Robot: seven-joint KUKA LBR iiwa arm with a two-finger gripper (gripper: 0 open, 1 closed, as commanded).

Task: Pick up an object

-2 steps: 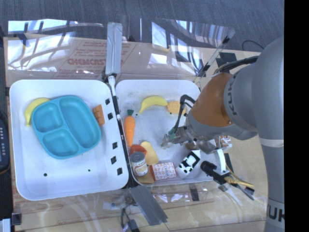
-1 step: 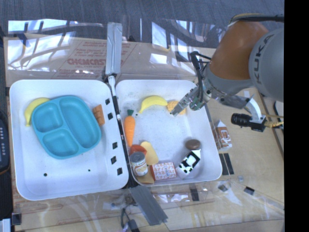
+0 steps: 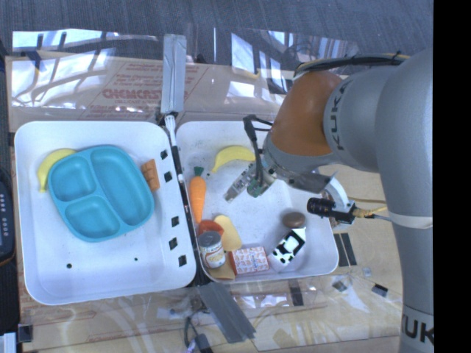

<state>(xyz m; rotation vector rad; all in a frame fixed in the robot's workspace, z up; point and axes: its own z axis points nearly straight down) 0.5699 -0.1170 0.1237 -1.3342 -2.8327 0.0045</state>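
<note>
over the right bin (image 3: 324,259), the grey arm (image 3: 383,116) is reaching in, its pincer (image 3: 246,185) hanging with fingers parted, grasping nothing. far to its left the blue divided plate (image 3: 101,191) is lying in the left bin (image 3: 29,271). just above-left of the pincer a banana (image 3: 231,155) is resting; left of it, a carrot (image 3: 197,197). below it are sitting a can (image 3: 212,250), a cow-patterned toy (image 3: 289,247) and a small box (image 3: 251,259).
</note>
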